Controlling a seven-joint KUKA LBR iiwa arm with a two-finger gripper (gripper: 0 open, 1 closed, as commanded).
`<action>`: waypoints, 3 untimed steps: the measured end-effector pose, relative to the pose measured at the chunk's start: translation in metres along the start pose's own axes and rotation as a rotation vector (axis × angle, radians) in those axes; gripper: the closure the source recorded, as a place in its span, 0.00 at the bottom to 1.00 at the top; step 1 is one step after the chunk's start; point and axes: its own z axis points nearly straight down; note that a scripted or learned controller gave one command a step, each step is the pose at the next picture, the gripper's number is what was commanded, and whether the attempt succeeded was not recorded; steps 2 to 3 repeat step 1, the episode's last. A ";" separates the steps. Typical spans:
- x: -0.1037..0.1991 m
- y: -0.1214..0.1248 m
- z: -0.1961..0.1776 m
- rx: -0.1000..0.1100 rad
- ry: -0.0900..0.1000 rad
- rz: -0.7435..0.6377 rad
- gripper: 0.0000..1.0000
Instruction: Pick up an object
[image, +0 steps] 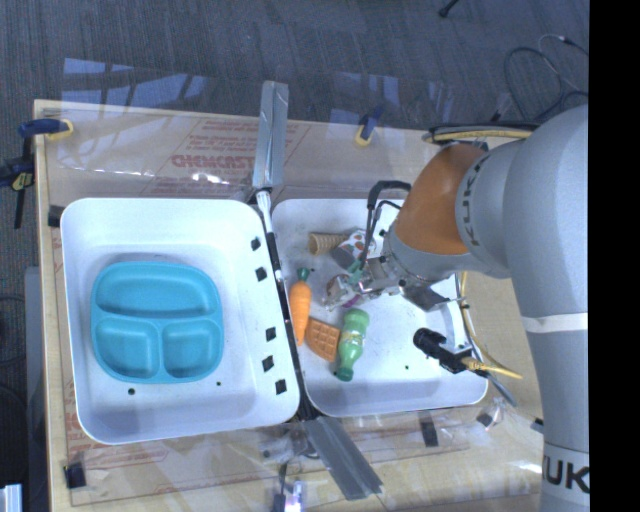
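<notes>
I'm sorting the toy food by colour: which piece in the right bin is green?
The bottle lying beside the waffle. The carrot is orange, the waffle orange-brown and the cone tan.

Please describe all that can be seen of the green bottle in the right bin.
The green bottle is a small toy-like item, seemingly plastic, light green at its wider upper end and darker green toward its narrow lower end. It lies on its side on the floor of the right bin, slightly tilted, narrow end toward the near wall. Its left side meets an orange waffle-like piece. The gripper is just above it.
</notes>
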 end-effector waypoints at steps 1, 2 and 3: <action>0.039 0.027 -0.128 -0.006 -0.001 0.016 1.00; 0.039 0.027 -0.128 -0.006 -0.001 0.016 1.00; 0.039 0.027 -0.128 -0.006 -0.001 0.016 1.00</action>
